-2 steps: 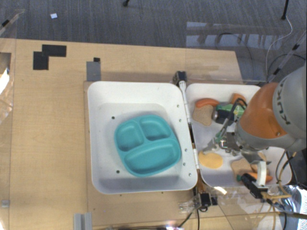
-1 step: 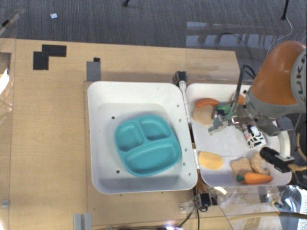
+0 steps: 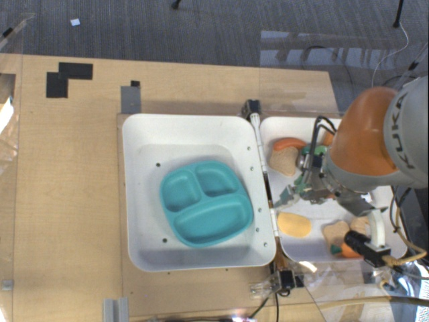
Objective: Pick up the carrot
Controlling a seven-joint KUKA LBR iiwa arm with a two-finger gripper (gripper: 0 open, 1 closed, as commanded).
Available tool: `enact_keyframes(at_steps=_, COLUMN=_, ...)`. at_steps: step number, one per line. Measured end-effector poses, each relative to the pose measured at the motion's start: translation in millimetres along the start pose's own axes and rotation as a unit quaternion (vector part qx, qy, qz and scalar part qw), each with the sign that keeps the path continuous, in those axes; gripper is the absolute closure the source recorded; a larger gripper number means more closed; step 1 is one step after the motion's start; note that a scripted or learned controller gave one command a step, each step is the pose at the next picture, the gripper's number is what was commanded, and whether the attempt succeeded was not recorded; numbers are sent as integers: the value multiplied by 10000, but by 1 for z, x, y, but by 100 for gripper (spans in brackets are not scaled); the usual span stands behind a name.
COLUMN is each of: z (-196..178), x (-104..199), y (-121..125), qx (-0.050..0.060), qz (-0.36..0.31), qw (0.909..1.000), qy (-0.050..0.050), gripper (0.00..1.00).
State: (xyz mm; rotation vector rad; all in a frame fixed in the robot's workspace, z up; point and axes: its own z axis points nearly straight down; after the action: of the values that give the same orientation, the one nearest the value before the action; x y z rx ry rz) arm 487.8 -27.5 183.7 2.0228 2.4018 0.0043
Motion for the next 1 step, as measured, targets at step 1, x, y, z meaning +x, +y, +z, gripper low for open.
enact_keyframes(at_steps=1, z=-1, x=-53, y=-9, qx=-8, qz=-2272, qw=9738, qy=-18, gripper=0)
